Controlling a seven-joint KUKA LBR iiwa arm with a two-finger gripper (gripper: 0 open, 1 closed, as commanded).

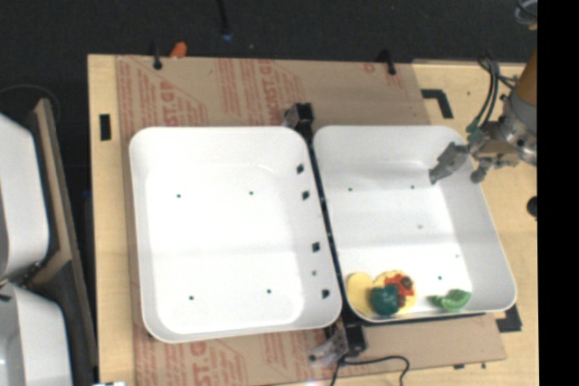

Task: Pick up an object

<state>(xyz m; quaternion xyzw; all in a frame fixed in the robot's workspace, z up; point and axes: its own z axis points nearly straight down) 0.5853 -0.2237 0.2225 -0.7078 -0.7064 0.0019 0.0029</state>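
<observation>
**K:** Two bins point(226, 230) side by side on the bench. Objects are all in the right bin point(407, 194), near corner: a yellow piece point(362, 289), a teal and red toy point(389, 296) touching it, and a small green piece point(450, 298) just beside them along the near wall.

**M:** Gripper?

**K:** Gripper point(461, 163) sits over the right bin's far right corner, well apart from the objects. Fingers point(445, 164) look spread, with nothing between them. Grey wrist and orange band point(527, 81) come in at the right edge.

**M:** Left bin?

**K:** White floor, a few dark dots.
</observation>
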